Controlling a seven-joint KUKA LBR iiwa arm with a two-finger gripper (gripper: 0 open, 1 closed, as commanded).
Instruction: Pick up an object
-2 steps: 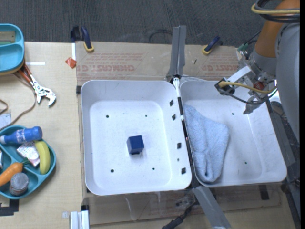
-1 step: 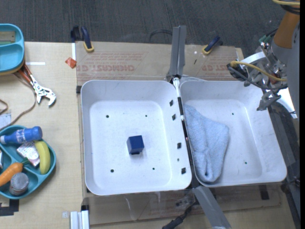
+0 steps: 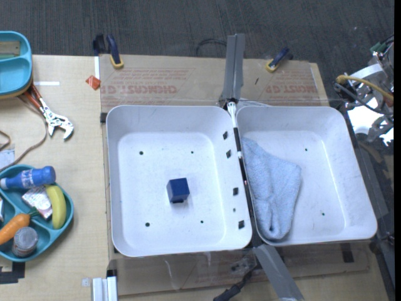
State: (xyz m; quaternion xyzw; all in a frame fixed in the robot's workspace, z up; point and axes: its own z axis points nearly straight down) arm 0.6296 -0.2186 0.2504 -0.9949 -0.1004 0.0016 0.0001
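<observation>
A small blue cube [image 3: 178, 190] sits near the middle of the left white bin [image 3: 125, 130]. In the right white bin [image 3: 341, 162] a light blue-grey cloth [image 3: 270, 187] lies crumpled along the left side, reaching down to the bin's front wall. Parts of the arm's hardware and cables [image 3: 366, 99] show at the right edge, outside the bins.
To the left on the bench stands a blue tray [image 3: 34, 215] with a bottle, a banana, a carrot and a can. A wrench [image 3: 55, 123] and another blue container [image 3: 14, 61] lie at the far left. Clamps [image 3: 113, 52] hold the board at the back.
</observation>
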